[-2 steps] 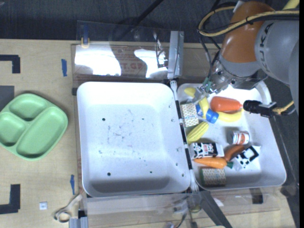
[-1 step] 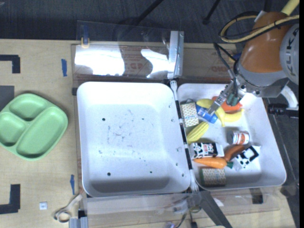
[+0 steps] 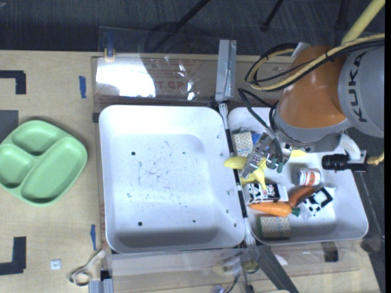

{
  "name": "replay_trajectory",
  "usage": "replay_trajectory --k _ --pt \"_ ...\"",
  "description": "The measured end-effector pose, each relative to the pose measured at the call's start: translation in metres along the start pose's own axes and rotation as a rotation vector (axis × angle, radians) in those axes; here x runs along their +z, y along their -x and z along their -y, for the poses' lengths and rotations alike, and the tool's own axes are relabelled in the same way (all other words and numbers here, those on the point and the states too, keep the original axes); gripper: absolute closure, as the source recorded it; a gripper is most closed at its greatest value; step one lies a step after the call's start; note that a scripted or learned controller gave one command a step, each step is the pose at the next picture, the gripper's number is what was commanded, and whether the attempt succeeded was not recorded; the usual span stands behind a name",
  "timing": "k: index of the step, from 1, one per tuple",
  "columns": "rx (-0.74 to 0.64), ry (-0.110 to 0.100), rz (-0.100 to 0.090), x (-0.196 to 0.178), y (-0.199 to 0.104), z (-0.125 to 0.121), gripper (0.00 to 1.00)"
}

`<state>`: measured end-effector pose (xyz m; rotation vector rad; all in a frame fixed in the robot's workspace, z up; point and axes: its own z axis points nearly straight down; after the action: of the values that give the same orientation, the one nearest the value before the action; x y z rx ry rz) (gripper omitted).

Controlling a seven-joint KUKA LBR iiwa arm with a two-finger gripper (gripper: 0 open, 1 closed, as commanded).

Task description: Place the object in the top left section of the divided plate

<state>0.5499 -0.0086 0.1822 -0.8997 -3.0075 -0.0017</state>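
Observation:
The green divided plate (image 3: 41, 162) lies on the wooden bench, left of both bins; it has two small sections at its top and left and one long section at its right. My gripper (image 3: 253, 163) hangs over the left edge of the right bin (image 3: 354, 224), pointing down and left. A yellow toy banana (image 3: 236, 162) sits between its fingers, one tip reaching over the divider between the bins. The gripper is shut on it, far to the right of the plate.
The left bin (image 3: 122, 127) separates the gripper from the plate. In the right bin lie an orange carrot (image 3: 272, 209), a red and white can (image 3: 308, 177), a black and white patterned box (image 3: 263, 192) and several other small items. Cables loop above the arm.

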Motion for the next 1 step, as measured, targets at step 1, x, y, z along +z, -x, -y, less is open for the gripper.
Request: replay_trajectory --k 1 --pt "-0.097 0.001 0.003 -0.0462 -0.048 -0.0559 1.0"
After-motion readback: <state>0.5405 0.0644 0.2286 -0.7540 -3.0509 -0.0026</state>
